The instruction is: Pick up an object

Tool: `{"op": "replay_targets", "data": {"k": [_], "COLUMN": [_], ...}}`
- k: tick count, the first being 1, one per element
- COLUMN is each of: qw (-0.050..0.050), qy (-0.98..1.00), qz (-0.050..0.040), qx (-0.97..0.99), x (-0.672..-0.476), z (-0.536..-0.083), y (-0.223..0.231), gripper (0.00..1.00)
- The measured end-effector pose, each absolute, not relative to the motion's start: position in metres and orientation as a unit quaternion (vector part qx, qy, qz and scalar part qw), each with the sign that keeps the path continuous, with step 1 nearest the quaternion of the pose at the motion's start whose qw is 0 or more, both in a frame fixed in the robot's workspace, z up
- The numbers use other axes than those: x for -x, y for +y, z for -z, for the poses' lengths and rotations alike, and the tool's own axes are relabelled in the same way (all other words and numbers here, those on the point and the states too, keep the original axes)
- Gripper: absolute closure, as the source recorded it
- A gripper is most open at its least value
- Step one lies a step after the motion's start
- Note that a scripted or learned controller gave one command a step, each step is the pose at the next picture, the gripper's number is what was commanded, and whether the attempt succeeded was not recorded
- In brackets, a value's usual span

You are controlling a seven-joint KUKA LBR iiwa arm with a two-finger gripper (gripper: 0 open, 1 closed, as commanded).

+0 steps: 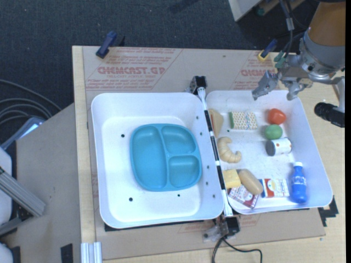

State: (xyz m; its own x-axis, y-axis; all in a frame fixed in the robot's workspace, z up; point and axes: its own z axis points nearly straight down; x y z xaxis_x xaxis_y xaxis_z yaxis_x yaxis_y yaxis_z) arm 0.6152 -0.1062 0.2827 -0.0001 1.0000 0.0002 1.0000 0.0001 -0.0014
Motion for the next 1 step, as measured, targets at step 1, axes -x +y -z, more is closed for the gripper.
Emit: {"op": "replay_targets", "data": {"k": [1], "qw": [0.001], "qy": [-0.707], "qz": [-0.0007], "qx": [0.707], "x": [-0.5786], "z": [-0.084], "y": [-0.1512], "gripper": [0.0]}}
